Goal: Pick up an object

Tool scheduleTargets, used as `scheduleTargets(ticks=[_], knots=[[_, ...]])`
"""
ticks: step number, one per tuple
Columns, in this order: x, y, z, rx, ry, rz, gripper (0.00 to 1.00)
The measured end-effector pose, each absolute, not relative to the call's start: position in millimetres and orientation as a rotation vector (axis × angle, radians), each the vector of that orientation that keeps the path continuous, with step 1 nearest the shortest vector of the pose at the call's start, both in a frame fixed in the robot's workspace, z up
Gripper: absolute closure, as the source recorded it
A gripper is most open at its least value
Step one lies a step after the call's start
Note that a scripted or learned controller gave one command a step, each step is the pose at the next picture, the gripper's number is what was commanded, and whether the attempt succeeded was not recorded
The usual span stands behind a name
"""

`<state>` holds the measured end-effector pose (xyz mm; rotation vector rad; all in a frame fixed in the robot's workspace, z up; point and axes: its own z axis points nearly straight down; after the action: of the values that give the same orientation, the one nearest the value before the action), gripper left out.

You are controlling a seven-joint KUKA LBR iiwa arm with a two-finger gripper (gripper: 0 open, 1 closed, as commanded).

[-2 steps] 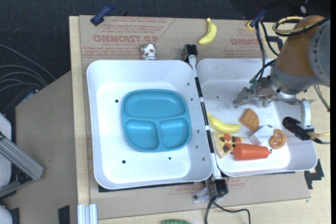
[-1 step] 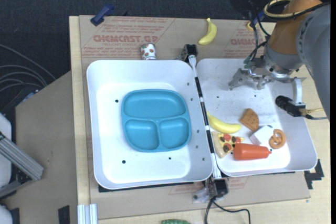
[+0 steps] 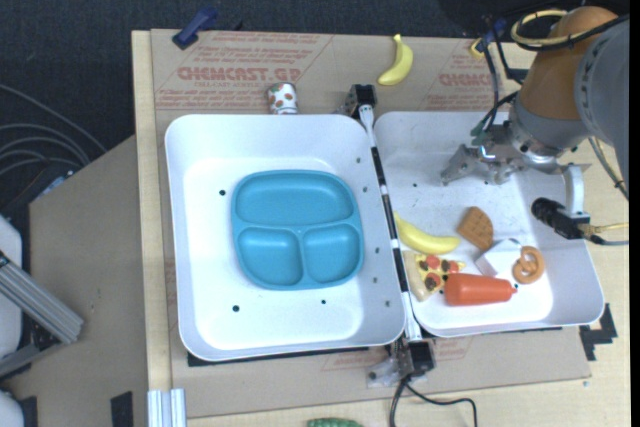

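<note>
So from the overhead camera you've got the arm [image 3: 570,65] coming in from about 2 o'clock, and the gripper [image 3: 483,162] is sitting low over the upper half of the right bin [image 3: 575,300]. Its fingers [image 3: 455,165] look spread apart with nothing between them, just bare white bin floor underneath.

All the pickable stuff is bunched toward 6 o'clock from the gripper, down in the lower part of that bin: a banana [image 3: 425,236] lying against the left wall, a brown cookie [image 3: 477,226] just to its right, a pretzel [image 3: 527,265] near the right side, a carrot [image 3: 477,289] lying flat along the bottom, and a pizza slice [image 3: 430,273] touching the carrot's left end.

The left bin [image 3: 200,315] holds a blue divided plate [image 3: 297,227] in its middle. At 12 o'clock on the bench, outside the bins, there's a second banana [image 3: 396,63].
</note>
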<state>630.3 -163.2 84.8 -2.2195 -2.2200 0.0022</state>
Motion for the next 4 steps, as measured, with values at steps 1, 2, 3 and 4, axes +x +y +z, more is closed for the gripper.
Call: scheduleTargets(ticks=[1, 2, 3, 4], knots=[[568.2, -137, 84, -2.220, -2.219, 0.002, 0.00], [568.8, -137, 94, -2.222, -2.220, 0.000, 1.00], [568.7, -137, 94, -2.222, -2.219, 0.000, 0.00], [637.4, -149, 85, -2.221, -2.223, 0.000, 0.00]])
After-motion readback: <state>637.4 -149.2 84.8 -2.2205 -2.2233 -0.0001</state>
